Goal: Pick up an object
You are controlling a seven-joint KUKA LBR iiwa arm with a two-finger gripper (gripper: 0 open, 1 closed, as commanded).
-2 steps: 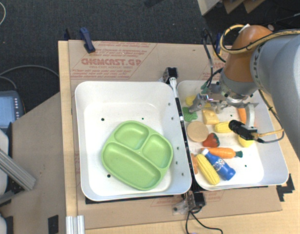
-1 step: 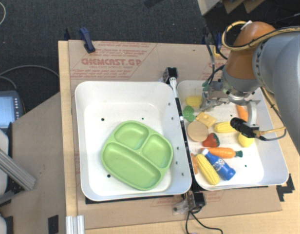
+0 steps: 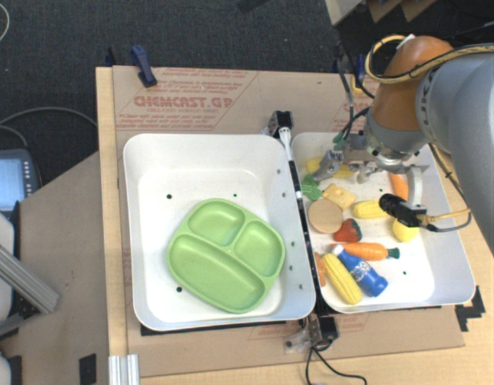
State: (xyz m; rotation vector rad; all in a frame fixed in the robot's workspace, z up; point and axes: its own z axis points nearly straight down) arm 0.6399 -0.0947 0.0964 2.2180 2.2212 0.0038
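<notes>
**Toy food waits in the right bin while the arm hangs over its far end**

Toy food (image 3: pixel 353 239) fills the right bin (image 3: pixel 451 283), and any of these pieces can be the object to pick up. Near the front wall lie a yellow corn cob (image 3: pixel 342 277) and a blue bottle (image 3: pixel 366 276), side by side and touching. Just behind them lies an orange carrot (image 3: pixel 369 252) with a green tip. A red strawberry (image 3: pixel 348 231) sits next to a tan round disc (image 3: pixel 325 215), and a yellow piece (image 3: pixel 367 209) lies a little to the right of the disc. A lemon (image 3: pixel 405 229) rests near the right wall.

The gripper (image 3: pixel 364 160) is over the far part of this bin, under the grey and orange wrist. The wrist covers it from above, so I cannot tell if the pincer is open or closed, and no object is visible inside it.

The left bin (image 3: pixel 143 215) holds a green divided plate (image 3: pixel 225 253), well apart from the arm.

In my judgement the step in hand is the approach: the arm is above the pile but nothing is lifted yet. The next move calls for choosing one piece that has free space on two sides, such as the carrot or the lemon, then coming down straight on it. The pieces lie close together, so a neighbour may be pushed or may block one side of the grasp.
</notes>
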